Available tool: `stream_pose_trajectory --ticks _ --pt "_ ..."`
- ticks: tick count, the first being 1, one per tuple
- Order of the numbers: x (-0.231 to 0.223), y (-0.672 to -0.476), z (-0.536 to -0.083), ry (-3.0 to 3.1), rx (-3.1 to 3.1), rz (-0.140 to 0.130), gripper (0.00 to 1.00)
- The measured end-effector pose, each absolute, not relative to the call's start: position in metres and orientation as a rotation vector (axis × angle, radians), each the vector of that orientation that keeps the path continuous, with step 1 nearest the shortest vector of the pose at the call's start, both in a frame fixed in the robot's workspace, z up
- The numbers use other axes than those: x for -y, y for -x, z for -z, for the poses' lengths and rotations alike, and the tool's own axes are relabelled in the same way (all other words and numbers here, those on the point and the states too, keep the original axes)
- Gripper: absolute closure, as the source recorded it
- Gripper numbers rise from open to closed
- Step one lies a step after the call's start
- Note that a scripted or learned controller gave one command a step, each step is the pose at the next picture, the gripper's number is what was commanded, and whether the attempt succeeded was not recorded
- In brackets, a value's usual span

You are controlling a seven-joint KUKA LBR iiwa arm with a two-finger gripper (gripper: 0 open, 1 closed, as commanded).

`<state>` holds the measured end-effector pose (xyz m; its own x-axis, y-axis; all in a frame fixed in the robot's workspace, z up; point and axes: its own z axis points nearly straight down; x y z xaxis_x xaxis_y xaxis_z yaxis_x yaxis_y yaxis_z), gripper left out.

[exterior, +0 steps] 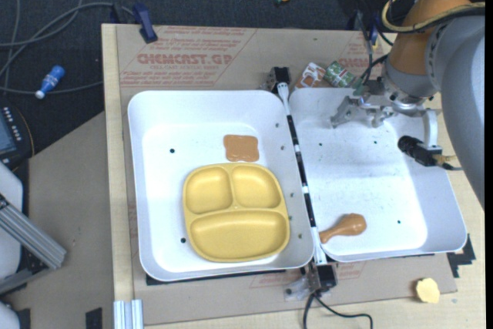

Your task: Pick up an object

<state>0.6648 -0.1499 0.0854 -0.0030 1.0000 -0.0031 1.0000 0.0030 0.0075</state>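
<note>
My gripper (356,119) hangs low over the far part of the right bin (400,189), open, with bare bin floor between its fingers. A brown toy drumstick (343,227) lies near the front left corner of that bin, well in front of the gripper. In the left bin (154,142) a yellow divided plate (233,210) sits toward the front. A flat brown toast-like piece (241,148) lies just behind the plate.
The arm's grey and orange body (435,35) fills the upper right. Small packets (327,75) lie on the cardboard just behind the right bin. A yellow lump (426,290) sits at the bench's front right, and a blue clip (144,23) at the back left.
</note>
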Motion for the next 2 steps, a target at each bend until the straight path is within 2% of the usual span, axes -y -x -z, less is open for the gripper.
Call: stream_pose_trajectory --ticks 1,2 --pt "0.230 -0.639 -0.133 -2.222 -2.209 -0.001 0.00" --pt "0.179 -0.612 -0.082 -2.223 -2.228 0.003 0.00"
